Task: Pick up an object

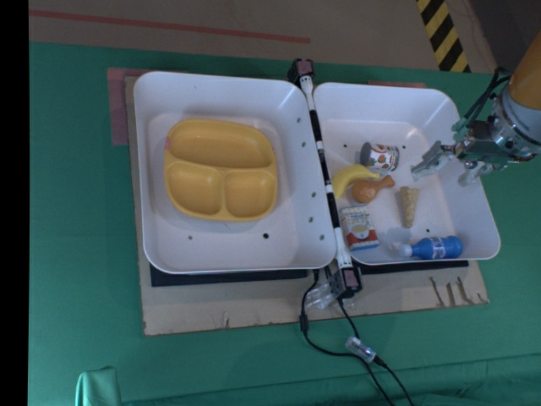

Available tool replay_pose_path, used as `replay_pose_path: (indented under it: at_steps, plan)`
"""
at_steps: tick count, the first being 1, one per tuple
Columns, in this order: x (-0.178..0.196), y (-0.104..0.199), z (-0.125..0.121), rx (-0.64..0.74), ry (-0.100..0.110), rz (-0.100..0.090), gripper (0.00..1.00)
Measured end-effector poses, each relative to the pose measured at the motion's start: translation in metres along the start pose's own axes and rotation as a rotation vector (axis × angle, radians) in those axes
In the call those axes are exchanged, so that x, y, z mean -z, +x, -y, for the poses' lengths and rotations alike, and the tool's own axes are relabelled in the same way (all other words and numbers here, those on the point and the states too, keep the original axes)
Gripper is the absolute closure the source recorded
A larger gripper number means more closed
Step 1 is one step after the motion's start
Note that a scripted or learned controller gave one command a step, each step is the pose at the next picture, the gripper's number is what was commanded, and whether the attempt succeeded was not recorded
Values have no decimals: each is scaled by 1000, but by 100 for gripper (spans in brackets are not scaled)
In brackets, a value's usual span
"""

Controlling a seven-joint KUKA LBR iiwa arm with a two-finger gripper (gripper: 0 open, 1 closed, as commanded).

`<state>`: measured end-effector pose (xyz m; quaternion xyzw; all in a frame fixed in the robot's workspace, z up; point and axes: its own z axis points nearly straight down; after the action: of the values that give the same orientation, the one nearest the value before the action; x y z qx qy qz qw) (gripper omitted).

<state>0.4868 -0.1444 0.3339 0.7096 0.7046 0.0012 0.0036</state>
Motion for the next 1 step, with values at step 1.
replay_pose_path:
  at_steps: [1]
  plan:
    - [-99, -24, -76, 0, 0, 2, 0]
